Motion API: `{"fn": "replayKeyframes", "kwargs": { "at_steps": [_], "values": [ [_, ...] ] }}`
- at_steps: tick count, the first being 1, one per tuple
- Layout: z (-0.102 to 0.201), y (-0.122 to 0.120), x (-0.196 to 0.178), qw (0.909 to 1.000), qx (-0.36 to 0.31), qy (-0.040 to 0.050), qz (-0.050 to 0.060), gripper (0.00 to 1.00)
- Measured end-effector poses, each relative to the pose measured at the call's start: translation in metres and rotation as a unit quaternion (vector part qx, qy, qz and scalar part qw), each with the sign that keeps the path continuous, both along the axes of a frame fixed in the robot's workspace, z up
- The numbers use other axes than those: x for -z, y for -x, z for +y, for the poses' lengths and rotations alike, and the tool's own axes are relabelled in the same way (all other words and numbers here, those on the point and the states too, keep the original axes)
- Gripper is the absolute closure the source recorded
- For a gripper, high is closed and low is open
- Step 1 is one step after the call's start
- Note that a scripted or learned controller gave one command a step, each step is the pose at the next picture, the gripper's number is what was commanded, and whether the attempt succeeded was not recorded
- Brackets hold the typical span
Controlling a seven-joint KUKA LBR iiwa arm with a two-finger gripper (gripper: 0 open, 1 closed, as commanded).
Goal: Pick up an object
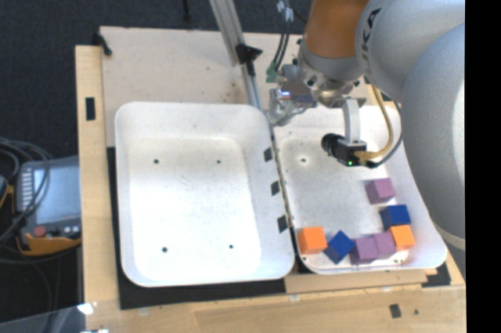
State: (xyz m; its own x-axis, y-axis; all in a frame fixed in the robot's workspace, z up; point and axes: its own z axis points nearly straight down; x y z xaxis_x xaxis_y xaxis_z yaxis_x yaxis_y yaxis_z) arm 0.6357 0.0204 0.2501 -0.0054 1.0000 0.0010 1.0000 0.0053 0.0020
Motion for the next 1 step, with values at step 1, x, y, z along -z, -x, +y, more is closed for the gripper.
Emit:
{"fn": "replayKeyframes", "kwargs": {
  "at_steps": [1],
  "values": [
    [0.0423,-0.0081,0.0058,1.0000,0.000,0.0008,0.000,1.00]
  ]
}}
